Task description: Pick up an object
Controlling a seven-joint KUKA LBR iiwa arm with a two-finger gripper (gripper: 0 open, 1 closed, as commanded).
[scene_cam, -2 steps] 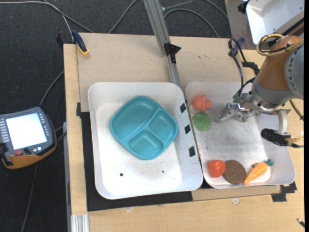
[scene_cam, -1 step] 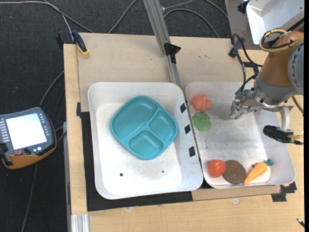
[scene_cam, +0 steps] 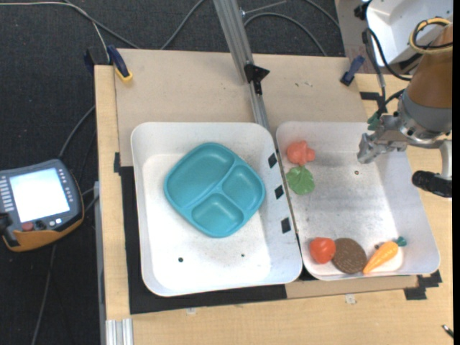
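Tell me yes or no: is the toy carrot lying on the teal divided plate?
No: the toy carrot lies in the right bin beside a brown patty, while the teal divided plate sits in the left bin.

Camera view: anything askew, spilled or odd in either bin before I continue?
Only the teal plastic divided plate in the left white bin: it lies rotated, skewed to the bin's walls. Nothing looks spilled or damaged.

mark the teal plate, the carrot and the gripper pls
teal plate (scene_cam: 214,188): camera view, on its middle divider.
carrot (scene_cam: 381,256): camera view, on its orange body.
gripper (scene_cam: 369,152): camera view, at its tip over the right bin.
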